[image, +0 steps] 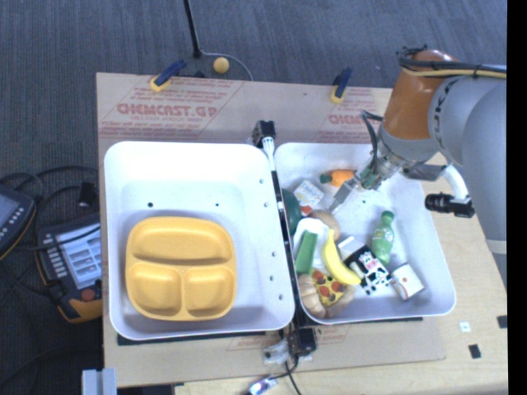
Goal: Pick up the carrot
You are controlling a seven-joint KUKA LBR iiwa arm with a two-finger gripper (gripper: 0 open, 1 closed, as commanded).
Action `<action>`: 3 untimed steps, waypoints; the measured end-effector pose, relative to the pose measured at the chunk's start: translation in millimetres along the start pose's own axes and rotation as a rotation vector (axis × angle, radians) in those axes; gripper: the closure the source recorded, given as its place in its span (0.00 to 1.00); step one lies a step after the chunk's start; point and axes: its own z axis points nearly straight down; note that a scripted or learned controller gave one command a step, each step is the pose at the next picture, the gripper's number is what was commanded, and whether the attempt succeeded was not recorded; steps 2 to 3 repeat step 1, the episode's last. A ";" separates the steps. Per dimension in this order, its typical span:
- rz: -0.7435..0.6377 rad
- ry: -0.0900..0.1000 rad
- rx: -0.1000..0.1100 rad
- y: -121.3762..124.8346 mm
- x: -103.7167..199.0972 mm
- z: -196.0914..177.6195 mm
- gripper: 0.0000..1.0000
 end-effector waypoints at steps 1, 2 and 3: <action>0.241 0.025 -0.004 10.0 -0.6 1.5 0.00; 0.241 0.025 -0.004 10.0 -0.6 1.5 0.00; 0.241 0.025 -0.004 10.0 -0.6 1.5 0.00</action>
